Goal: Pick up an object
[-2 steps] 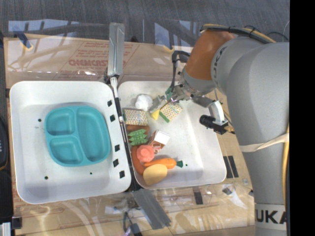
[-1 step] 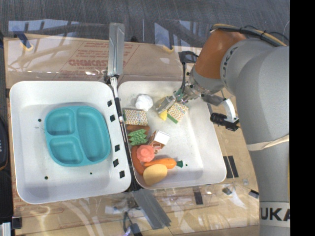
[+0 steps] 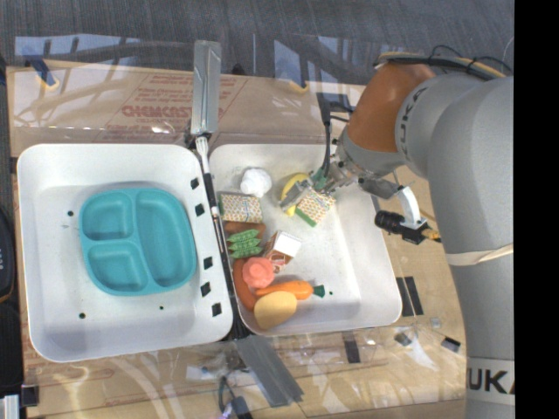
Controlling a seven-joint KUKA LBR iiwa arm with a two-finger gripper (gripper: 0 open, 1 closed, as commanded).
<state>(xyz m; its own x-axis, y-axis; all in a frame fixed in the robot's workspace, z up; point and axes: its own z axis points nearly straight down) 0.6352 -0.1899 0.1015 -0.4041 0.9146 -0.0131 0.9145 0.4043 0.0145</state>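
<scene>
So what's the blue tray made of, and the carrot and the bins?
The blue tray looks like smooth matte plastic: one even teal colour with moulded compartments. The carrot is probably a plastic toy, judging by its uniform orange and slight shine. The bins seem thin moulded white plastic with rounded corners.

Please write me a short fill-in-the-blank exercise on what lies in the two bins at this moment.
1. The teal divided tray lies in the ____ bin of the camera view.
2. The tray has ____ compartments.
3. The gripper is down in the right bin, next to a ____ banana.
4. The carrot lies at that bin's ____ end.

Missing words: left; three; yellow; near
</scene>
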